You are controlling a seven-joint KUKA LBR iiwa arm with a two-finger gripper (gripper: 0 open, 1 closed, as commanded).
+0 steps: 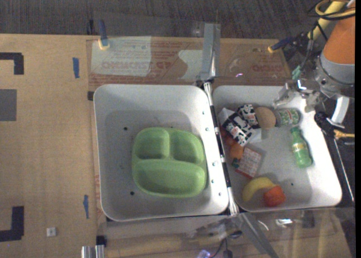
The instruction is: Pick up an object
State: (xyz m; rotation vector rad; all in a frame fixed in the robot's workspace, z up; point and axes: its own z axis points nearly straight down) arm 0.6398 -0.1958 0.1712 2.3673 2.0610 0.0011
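Note:
My gripper (295, 100) hangs over the far right corner of the right bin (330, 192), its fingers apart and nothing between them. Just below it lies a small can with a green label (287, 117), next to a brown egg-shaped object (265, 117). A green bottle (300, 148) lies near the bin's right wall. A black-and-white patterned pack (241, 121) sits at the bin's left. A yellow banana (256, 186) and a red tomato (274, 196) rest at the front. A pink packet (250, 162) and an orange item (236, 151) lie between them.
The left bin (107, 138) holds a green divided plate (169, 162). A metal divider (217, 155) separates the two bins. The grey arm with its orange band (338, 45) comes in from the upper right, with cables around it.

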